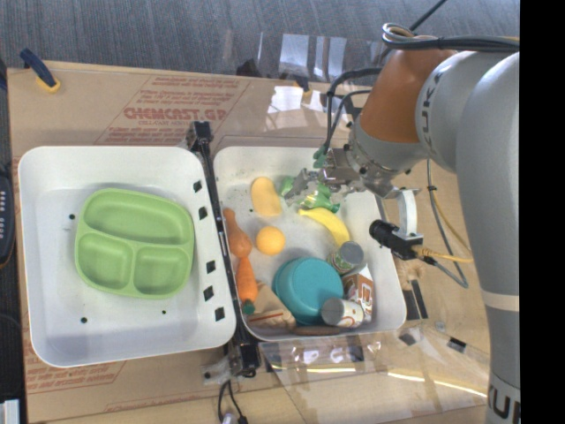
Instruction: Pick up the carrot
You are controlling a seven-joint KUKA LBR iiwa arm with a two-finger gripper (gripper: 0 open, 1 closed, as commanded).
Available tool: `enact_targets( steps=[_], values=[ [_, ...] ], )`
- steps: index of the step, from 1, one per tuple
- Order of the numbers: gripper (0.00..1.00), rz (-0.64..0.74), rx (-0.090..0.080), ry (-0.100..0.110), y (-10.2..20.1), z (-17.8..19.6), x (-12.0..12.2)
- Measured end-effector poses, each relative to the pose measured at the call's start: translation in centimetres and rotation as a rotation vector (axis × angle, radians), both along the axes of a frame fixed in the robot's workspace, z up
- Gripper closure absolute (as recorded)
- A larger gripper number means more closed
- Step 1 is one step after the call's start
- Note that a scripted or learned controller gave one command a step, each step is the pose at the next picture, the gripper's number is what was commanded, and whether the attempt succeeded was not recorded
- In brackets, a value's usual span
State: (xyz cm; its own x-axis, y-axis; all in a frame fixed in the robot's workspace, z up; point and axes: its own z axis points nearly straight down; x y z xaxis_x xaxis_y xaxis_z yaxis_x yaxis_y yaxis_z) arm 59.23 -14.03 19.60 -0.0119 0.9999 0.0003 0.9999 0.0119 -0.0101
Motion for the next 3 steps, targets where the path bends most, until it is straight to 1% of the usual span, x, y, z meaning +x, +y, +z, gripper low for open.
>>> enact_targets(
  steps=[1,2,3],
  values=[
    [0.0,0.148,0.002,0.0,3.8,-10.6,0.4],
    [0.0,0.265,-0.001,-0.004,4.2,-10.4,-4.5],
    [1.0,0.276,-0.001,0.002,4.2,-9.5,-4.5]
  ],
)
